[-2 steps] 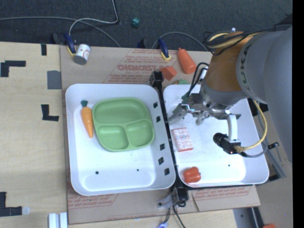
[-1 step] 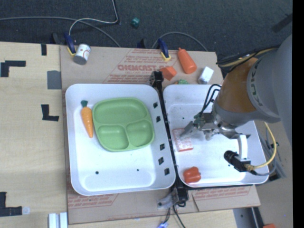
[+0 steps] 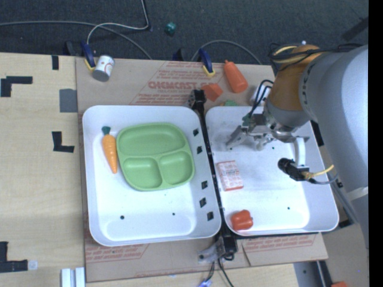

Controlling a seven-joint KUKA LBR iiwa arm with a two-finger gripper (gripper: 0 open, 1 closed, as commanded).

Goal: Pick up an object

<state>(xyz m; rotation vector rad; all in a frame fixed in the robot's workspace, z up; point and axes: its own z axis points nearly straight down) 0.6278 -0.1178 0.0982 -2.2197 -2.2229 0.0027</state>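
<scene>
My gripper (image 3: 244, 141) hangs over the back left part of the right bin (image 3: 311, 220), open, with nothing between its fingers. A small white packet with red print (image 3: 230, 175) lies flat on the bin floor just in front of it. A red-orange rounded toy (image 3: 242, 220) sits at the bin's front left. In the left bin (image 3: 143, 226) a green divided plate (image 3: 155, 156) lies in the middle. An orange toy carrot (image 3: 109, 150) lies beside the plate's left edge.
The grey arm (image 3: 335, 100) covers the right bin's back right. Behind the bins, on the cardboard, lie an orange carrot-like toy (image 3: 235, 76), a small orange piece (image 3: 213, 91) and a white can (image 3: 103, 66). Black clips line the wall between the bins (image 3: 206, 160).
</scene>
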